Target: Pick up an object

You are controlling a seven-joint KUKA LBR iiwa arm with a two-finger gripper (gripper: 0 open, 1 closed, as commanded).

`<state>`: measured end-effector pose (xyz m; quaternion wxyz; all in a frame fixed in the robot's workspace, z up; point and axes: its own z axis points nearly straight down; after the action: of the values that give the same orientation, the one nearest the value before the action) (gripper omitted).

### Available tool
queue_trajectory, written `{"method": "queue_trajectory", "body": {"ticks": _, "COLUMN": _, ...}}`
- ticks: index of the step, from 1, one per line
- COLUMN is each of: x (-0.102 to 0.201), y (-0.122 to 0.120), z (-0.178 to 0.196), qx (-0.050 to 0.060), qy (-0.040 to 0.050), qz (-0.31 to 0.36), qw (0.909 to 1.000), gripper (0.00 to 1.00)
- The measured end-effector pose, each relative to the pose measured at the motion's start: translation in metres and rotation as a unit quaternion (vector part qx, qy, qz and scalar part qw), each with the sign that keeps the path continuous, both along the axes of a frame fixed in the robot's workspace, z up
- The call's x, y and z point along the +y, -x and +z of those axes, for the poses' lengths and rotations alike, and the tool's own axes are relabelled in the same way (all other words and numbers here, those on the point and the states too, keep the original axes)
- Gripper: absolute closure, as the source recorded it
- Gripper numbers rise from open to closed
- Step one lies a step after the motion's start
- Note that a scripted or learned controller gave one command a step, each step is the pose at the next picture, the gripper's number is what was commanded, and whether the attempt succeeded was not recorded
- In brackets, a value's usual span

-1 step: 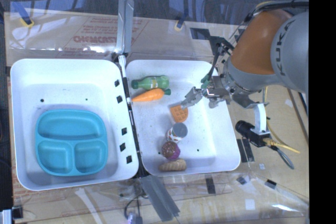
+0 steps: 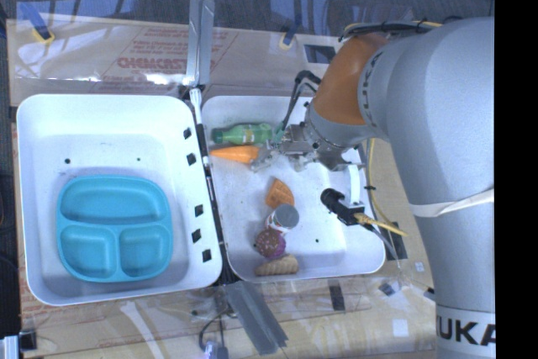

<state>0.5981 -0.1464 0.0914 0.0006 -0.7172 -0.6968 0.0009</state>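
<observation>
Right now the gripper [image 2: 271, 149] hangs low in the right bin [image 2: 336, 261], just beside the carrot [image 2: 236, 154] and green bottle [image 2: 244, 133]; its grip state I cannot tell. Best to centre squarely over the carrot, clear of the bottle, before squeezing.

My arm [image 2: 437, 172] is chunky smooth grey, with an orange band [image 2: 343, 84] above the wrist, thin black cables looping off it, and white KUKA lettering [image 2: 464, 334] low down.
</observation>
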Motion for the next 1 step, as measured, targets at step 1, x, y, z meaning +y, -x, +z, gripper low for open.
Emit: {"method": "queue_trajectory", "body": {"ticks": 1, "x": 0.0003, "y": 0.0874, "z": -0.0006, "qx": 0.001, "qy": -0.0010, "qz": -0.034, "qw": 0.9994, "gripper": 0.00}}
